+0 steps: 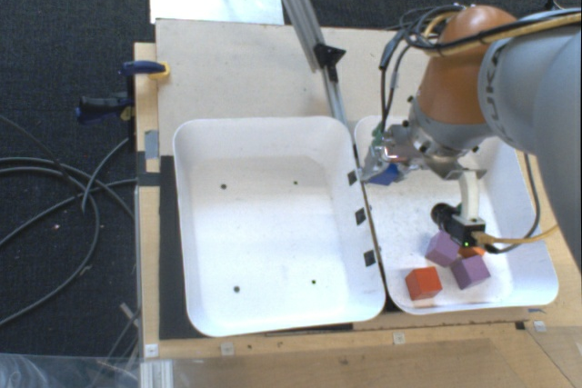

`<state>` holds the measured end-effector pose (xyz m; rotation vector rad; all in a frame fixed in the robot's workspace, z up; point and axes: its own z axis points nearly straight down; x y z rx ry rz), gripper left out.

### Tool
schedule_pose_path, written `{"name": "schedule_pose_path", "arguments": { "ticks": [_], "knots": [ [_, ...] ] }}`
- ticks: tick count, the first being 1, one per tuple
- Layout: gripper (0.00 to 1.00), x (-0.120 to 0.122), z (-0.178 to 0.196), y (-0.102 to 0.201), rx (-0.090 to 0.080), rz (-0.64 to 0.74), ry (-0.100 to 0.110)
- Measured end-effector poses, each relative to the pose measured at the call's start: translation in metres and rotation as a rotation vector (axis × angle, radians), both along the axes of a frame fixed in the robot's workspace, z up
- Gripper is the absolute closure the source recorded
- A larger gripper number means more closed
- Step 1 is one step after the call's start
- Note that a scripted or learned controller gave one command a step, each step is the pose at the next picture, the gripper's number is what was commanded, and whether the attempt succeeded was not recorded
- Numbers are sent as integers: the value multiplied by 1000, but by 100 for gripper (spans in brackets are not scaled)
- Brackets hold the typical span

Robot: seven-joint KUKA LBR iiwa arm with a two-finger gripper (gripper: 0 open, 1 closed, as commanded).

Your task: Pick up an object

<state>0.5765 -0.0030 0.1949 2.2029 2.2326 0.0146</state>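
My gripper (386, 155) hangs over the far left corner of the right bin (532, 286), close to the wall between the two bins. A small blue object (383, 176) shows right under the gripper's tip; whether it is held or lying on the bin floor is unclear. Two purple blocks (443, 247) (471, 270) and an orange-red block (423, 283) lie together near the right bin's front edge, well in front of the gripper.
The left bin (191, 195) stands beside the right one, sharing the middle wall. A slanted metal rod (300, 4) crosses the back of the bench. A blue clamp (118, 104) grips the bench's left edge. Cables hang from the arm near the blocks.
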Motion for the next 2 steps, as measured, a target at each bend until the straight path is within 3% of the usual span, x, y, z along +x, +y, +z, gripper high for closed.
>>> {"name": "schedule_pose_path", "arguments": {
  "ticks": [1, 2],
  "knots": [
    [100, 24, 8, 53, 0, -2, 6],
    [0, 23, 7, 48, -4, -7, 9]
  ]
}}
